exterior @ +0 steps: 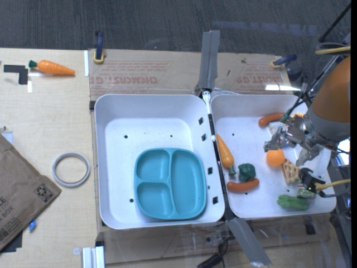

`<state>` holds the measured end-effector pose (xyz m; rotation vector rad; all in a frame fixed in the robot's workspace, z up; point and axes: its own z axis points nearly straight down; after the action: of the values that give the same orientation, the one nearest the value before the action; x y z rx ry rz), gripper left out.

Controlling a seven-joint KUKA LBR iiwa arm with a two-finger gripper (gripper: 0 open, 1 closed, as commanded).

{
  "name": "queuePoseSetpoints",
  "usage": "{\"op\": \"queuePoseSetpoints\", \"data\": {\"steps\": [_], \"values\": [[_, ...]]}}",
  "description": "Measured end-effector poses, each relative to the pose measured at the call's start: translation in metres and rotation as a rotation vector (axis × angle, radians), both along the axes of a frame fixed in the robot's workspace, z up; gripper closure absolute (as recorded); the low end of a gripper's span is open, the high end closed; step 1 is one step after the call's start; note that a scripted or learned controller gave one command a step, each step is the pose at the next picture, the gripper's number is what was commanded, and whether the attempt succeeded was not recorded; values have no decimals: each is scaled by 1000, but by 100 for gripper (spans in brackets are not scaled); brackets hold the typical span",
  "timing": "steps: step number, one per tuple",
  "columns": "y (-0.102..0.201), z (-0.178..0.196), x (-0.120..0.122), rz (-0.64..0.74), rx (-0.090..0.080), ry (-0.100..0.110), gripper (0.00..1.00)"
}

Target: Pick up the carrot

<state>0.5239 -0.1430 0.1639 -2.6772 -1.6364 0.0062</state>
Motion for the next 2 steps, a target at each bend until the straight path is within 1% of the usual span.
{"op": "queuePoseSetpoints", "data": {"steps": [1,2], "values": [[-25,-64,13,166,-2,-18,0],[-27,-52,16,163,-8,-27,100]]}}
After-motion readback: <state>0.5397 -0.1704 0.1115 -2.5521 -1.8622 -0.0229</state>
